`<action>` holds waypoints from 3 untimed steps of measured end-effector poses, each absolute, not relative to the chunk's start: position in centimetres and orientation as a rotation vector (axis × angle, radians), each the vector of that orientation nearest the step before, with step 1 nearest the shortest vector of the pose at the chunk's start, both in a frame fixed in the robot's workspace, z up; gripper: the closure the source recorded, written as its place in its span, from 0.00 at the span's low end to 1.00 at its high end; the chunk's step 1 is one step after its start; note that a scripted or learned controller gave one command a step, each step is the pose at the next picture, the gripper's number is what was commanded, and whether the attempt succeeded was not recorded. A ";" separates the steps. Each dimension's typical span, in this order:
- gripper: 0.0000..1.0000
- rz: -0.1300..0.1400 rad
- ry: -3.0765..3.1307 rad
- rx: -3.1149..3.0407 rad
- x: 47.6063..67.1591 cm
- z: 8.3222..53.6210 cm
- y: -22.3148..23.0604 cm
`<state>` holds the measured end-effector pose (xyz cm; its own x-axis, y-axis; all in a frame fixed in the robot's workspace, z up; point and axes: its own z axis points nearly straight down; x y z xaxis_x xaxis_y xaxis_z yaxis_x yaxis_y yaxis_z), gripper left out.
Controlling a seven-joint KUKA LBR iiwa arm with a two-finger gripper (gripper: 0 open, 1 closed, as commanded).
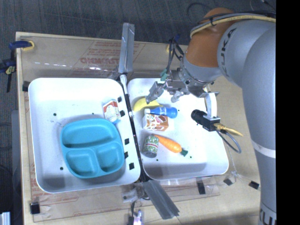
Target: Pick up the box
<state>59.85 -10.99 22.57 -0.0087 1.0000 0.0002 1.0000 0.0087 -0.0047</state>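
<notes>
Bright even light, white bins glaring, shadows soft

Dark grey carpet floor (70, 8) surrounds tan worktop (70, 55). Red lettering on worktop's far part. Blue clamp (18, 45) at far left corner.

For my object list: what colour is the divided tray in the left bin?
Light blue, plain; the tray shows best in the camera view.

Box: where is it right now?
The box lies in the right bin, near its left wall, just below the blue bottle and above the can and carrot.
</notes>
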 end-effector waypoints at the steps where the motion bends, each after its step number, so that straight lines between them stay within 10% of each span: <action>1: 0.00 0.003 -2.313 -2.122 65.0 19.1 -5.5; 2: 1.00 0.005 -2.317 -2.118 65.1 20.1 -5.5; 3: 0.00 0.005 -2.317 -2.118 65.1 20.1 -5.5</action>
<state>65.05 -5.46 20.11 -0.0893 0.9960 -0.0001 0.9960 0.0893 -0.0040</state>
